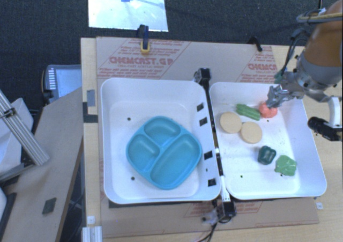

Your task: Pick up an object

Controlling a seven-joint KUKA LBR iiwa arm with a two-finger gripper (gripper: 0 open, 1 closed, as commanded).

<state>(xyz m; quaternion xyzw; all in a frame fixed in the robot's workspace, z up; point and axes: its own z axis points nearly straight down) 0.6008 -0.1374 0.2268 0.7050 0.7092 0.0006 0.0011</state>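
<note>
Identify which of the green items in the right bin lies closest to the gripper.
The elongated green pepper-like piece, beside the orange-red piece under the gripper; the other two green items lie near the bin's front.

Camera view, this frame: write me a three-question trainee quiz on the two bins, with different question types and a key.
1. True or false: the blue plate lies in the left bin.
2. Which item is the gripper directly over? A) orange piece B) dark green pepper C) blue plate
3. How many tan round cookies lie in the right bin?

Key: 1 true; 2 A; 3 two, touching, one at and one at.
</note>
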